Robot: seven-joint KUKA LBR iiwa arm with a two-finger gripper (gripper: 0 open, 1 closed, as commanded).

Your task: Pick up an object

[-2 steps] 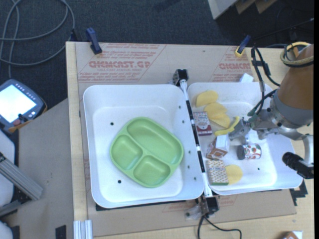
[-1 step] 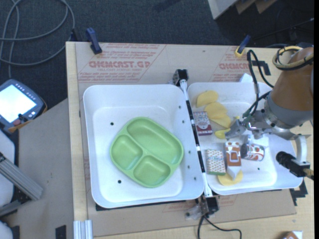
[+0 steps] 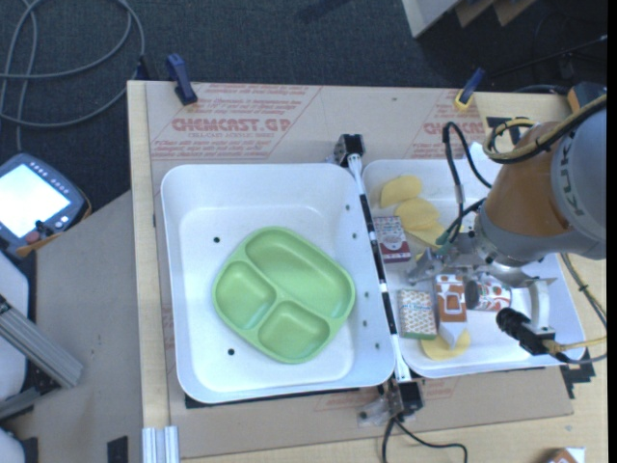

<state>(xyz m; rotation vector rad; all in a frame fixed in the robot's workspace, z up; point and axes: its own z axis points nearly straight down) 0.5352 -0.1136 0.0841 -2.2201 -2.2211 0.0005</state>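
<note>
**Arm low over the right bin's clutter**

The table point(image 3: 289, 114) carries two white bins side by side, with printed brown card under them. The left bin point(image 3: 193, 201) holds a green plate point(image 3: 282, 294) with three compartments, lying flat near the bin's middle and turned at a slant.

The arm point(image 3: 540, 196) reaches in from the right, its orange band above the right bin point(image 3: 569, 340), with black and yellow cables looping over it. The tool point(image 3: 445, 266) sits low in that bin, among the objects; whether it is spread or pressed together, I cannot tell, as the wrist hides much of it.

In the right bin, yellow pieces point(image 3: 410, 205) lie at the far end. A small red and white carton point(image 3: 390, 237) lies just beside the dividing wall. Nearer the front, a checked packet point(image 3: 416, 313) lies against an orange and white box point(image 3: 451, 302), which is just below the tool. Another yellow piece point(image 3: 445, 347) rests at the front edge, touching the box.
</note>
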